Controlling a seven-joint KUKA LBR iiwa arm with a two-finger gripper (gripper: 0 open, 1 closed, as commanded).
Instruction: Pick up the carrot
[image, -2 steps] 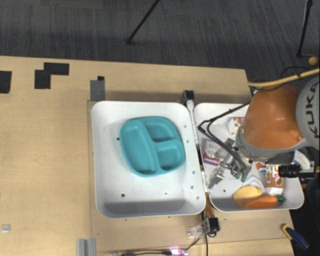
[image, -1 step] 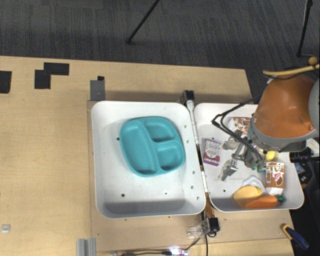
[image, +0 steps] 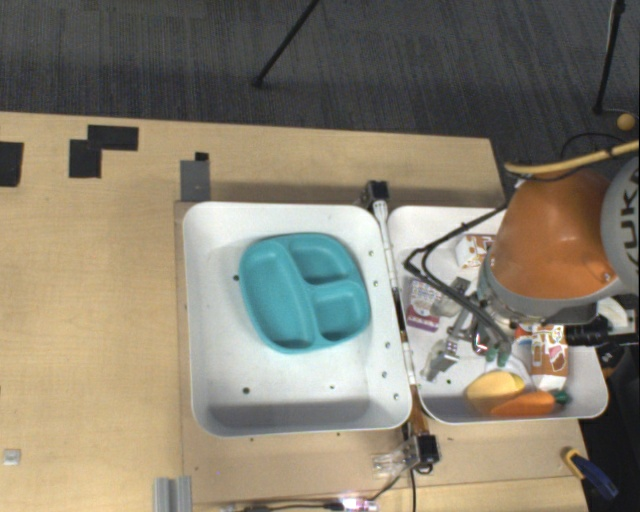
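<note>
The orange carrot (image: 525, 404) with a green tip lies along the front wall of the right bin (image: 437, 408), touching a yellow fruit (image: 494, 385) just behind it. My gripper (image: 447, 352) hangs over the middle of the right bin, up and to the left of the carrot and apart from it. Its metal fingers point down-left toward the bin floor, with nothing visible between them. The orange band of the arm (image: 555, 240) covers much of the bin's back right.
The left bin (image: 215, 300) holds a teal divided plate (image: 305, 290). Printed packets (image: 428, 300) lie on the right bin's floor, and another packet (image: 550, 355) sits by the arm. A black cable (image: 440, 245) loops off the wrist. The divider rail (image: 392, 290) separates the bins.
</note>
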